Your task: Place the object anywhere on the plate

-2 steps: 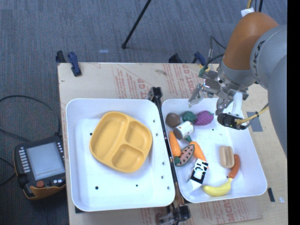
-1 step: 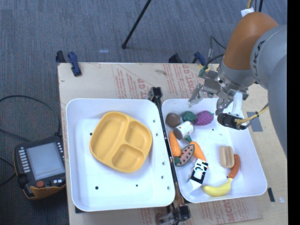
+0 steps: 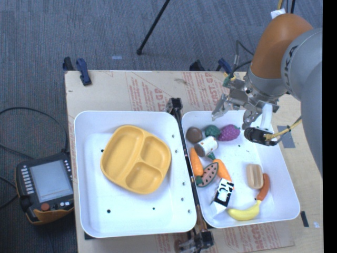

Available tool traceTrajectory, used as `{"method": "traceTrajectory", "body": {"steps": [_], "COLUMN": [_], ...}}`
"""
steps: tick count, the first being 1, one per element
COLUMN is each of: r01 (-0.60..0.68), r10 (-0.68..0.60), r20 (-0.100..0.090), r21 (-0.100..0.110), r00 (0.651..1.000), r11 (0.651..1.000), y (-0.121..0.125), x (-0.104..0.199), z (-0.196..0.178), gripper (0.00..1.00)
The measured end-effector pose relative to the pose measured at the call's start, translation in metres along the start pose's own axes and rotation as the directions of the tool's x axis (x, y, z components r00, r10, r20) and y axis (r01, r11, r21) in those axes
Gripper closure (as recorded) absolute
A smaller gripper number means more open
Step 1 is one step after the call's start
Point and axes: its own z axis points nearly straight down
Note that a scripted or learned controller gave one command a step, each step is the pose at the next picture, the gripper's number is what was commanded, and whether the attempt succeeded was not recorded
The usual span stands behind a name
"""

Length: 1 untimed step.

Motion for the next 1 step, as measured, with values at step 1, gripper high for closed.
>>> {"method": "traceTrajectory", "body": {"steps": [1], "r01": [0.0], "r10": [0.0], "r20": [0.0], "r21": [0.0], "r00": [1.0], "r11": [1.0], "y": [0.0], "x": [0.0], "z": [0.0], "gripper": [0.0]}}
